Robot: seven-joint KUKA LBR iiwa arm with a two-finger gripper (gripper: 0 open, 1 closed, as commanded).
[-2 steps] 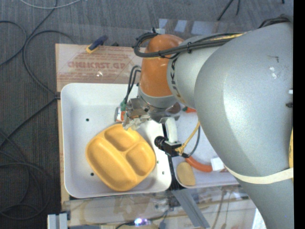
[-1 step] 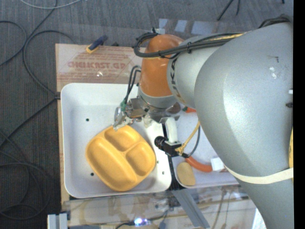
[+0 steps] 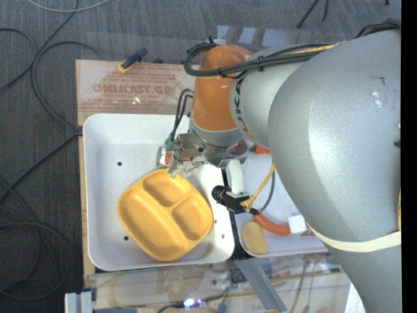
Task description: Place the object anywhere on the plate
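A yellow plate with three compartments lies in the left white bin, toward its front right. My gripper hangs just over the plate's far rim, under the orange wrist band. A small reddish and green bit shows at the gripper's left side; what it is stays unclear. The arm's body hides most of the right bin.
In the right bin lie a tan oval piece, an orange carrot-like stick and a small white block. A cardboard sheet with a blue-and-yellow tool lies behind the left bin. Cables cross the floor at left.
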